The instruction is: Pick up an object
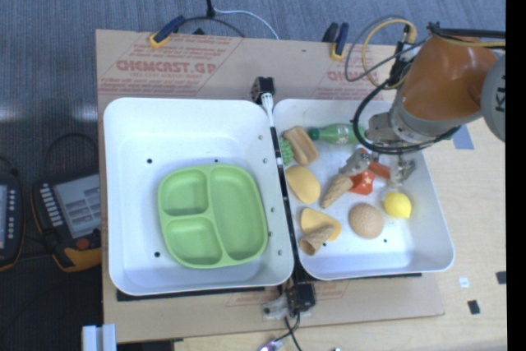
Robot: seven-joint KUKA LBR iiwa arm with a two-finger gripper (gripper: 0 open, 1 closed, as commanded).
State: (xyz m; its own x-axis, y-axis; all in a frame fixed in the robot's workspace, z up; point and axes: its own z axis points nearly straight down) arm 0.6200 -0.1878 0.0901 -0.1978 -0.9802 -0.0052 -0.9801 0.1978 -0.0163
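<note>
The right bin (427, 255) holds several toy foods. Among them are a small red piece (366, 181), a yellow lemon (397, 205), a tan round bun (366, 219), a beige cone (334, 191), a yellow oval (302, 184), a hot-dog bun (302, 145), a green bottle (333, 132) and an orange-yellow wedge (319, 224). My gripper (380, 167) hangs low over the bin's middle right, below the orange wrist band (440, 78). It is open, its fingers spread to either side just above the red piece, and nothing is held between them.
The left bin (131, 136) holds a green divided plate (214, 214). A ridge (278, 177) separates the two bins. Cables loop at the back right near the arm. A cardboard sheet (164, 66) lies under both bins.
</note>
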